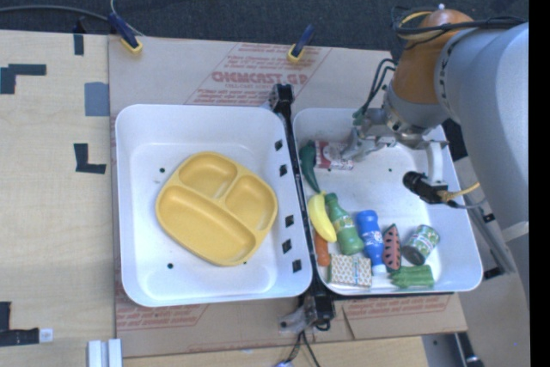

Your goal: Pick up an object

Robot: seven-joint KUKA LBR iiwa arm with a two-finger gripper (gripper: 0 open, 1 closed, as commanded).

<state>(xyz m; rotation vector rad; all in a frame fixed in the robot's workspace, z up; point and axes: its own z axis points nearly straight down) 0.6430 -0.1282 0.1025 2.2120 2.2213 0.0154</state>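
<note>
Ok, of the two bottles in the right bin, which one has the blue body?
The blue bottle with the white cap, lying right of the green bottle. The green one sits beside the yellow banana.

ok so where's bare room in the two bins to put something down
Left bin: bare white floor rings the yellow divided plate, widest along the near wall and far left corner. Right bin: free floor lies in the middle, between the pincer and the can. Crowded: the near left corner, with banana, green bottle and blue bottle packed together.
</note>
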